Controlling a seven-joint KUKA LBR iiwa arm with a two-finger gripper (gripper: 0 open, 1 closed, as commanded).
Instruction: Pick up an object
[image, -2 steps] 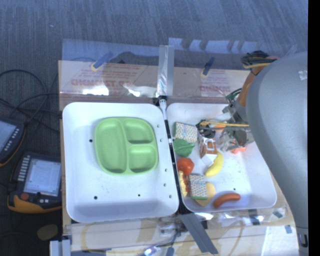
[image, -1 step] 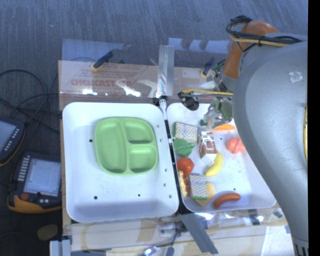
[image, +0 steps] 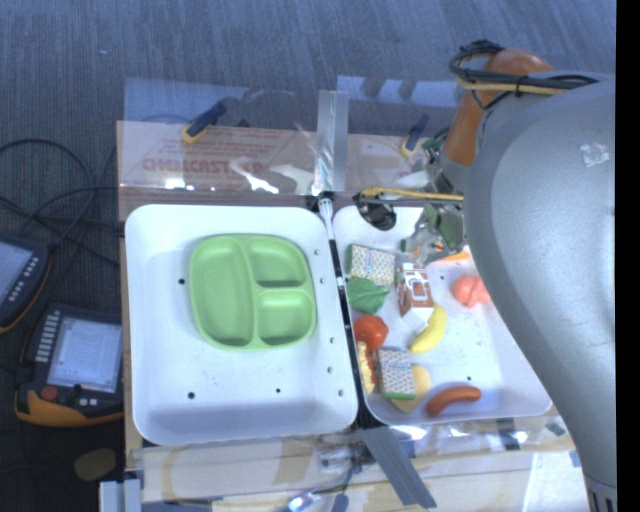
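Gripper (image: 432, 238) is seen low over the far part of the right bin (image: 520, 395); whether it is apart or together cannot be told. Small carton (image: 414, 291) lies just nearer the camera than the gripper, long axis running roughly away from it. Banana (image: 430, 331) sits just beyond the carton, nearer still.

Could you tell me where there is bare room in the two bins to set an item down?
Left bin: bare floor around the green divided plate, widest along the near edge. Right bin: crowded with toy food; a small patch between banana and sausage.
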